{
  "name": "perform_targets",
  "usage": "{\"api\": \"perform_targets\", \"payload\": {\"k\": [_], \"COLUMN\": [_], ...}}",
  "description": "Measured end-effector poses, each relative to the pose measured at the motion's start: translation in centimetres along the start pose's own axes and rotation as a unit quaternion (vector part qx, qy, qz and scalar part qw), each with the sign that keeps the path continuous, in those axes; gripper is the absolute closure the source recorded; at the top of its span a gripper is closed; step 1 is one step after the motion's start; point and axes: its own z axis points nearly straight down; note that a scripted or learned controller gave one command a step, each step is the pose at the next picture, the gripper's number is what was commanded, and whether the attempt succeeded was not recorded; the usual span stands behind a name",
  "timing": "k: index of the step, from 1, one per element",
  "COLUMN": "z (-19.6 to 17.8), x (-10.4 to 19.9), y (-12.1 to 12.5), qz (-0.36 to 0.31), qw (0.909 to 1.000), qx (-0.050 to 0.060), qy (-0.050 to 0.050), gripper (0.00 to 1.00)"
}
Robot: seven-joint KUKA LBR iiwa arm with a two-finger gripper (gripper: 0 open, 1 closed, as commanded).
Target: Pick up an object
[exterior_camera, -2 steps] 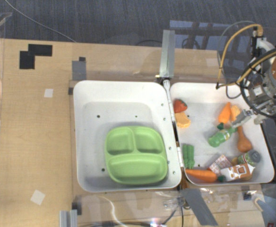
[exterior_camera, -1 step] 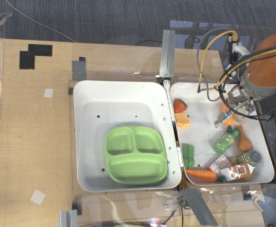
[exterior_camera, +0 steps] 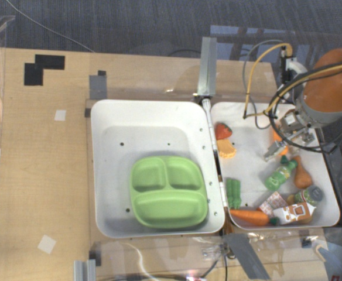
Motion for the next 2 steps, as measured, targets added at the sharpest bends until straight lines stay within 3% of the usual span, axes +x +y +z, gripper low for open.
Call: {"api": "perform_targets", "payload": {"k": [1, 2], "z": [-1.4, -12.2], "x": [-0.1, -7.3], "y": [-0.3, -2.9], "qz": [0.003, 0.022], "qw": [1.0, 0.9997], "qx": [0.004, 0.006], "qy": [-0.001, 0.001], "gripper": [1.0, 1.0]}}
